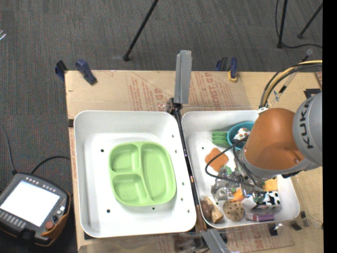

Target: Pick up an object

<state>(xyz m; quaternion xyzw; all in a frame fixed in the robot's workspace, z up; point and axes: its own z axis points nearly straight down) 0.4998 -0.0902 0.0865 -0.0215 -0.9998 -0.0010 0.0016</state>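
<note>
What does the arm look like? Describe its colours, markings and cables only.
The arm is grey, with a wide, rounded orange band above the wrist. White KUKA lettering runs along the grey shell. Yellow and black cables loop over the top of it, and a thin black cable curls out beside the wrist. The gripper below is a cluster of metallic and dark parts.

Cardboard-covered worktop [137, 86] bearing two white bins. Left bin [87, 141] holds a green divided plate [142, 173]. Blue clamps [84, 71] grip the far edge. Handheld control pad [31, 207] lies on the carpet, near left.
</note>
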